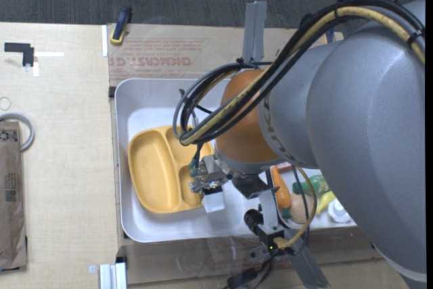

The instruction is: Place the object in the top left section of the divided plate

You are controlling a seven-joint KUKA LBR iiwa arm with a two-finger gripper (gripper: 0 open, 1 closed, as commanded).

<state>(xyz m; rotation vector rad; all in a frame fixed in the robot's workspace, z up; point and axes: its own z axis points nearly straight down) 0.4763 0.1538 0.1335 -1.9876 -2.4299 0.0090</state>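
yellow divided plate (154, 171) lies just left of the claw (210, 194); its grip can't be told.

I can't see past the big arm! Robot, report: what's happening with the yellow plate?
Hand low over the yellow divided plate, right edge. Grip unclear. Arm covers most of the white bin; carrot beside it.

Robot lab bench (61, 145) (cabled arm (352, 78))
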